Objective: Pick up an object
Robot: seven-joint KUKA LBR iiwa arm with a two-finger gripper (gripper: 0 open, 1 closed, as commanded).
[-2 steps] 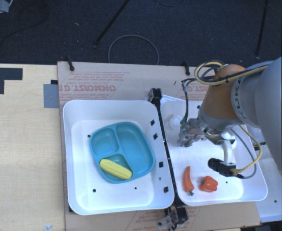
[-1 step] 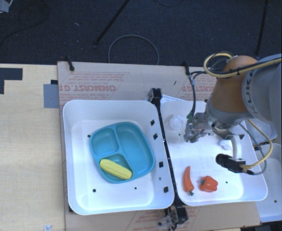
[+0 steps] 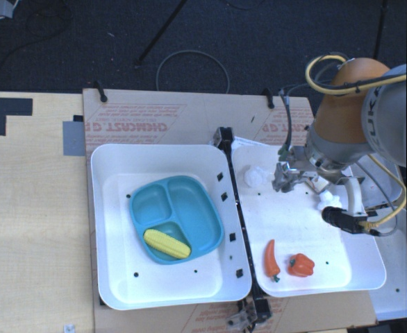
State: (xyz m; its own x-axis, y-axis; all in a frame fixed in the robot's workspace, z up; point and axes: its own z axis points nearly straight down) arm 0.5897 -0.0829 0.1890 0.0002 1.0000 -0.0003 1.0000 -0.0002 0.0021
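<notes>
My gripper (image 3: pixel 285 177) hangs low over the far part of the right bin (image 3: pixel 356 272). A small white object (image 3: pixel 254 177) lies just left of it, apart from it, and nothing shows in its grasp. Another small white piece (image 3: pixel 326 199) lies to the gripper's right, partly under the wrist. An orange-red chili pepper (image 3: pixel 271 257) and a red bell pepper (image 3: pixel 301 264) lie near the right bin's front edge. In the left bin (image 3: pixel 113 207) a blue divided plate (image 3: pixel 189 200) carries a yellow corn cob (image 3: pixel 167 243).
A black divider bar (image 3: pixel 233 207) runs between the two bins. The arm's wrist, its cables and a black fitting (image 3: pixel 342 218) overhang the right side of the right bin. Cardboard (image 3: pixel 162 116) lies under both bins.
</notes>
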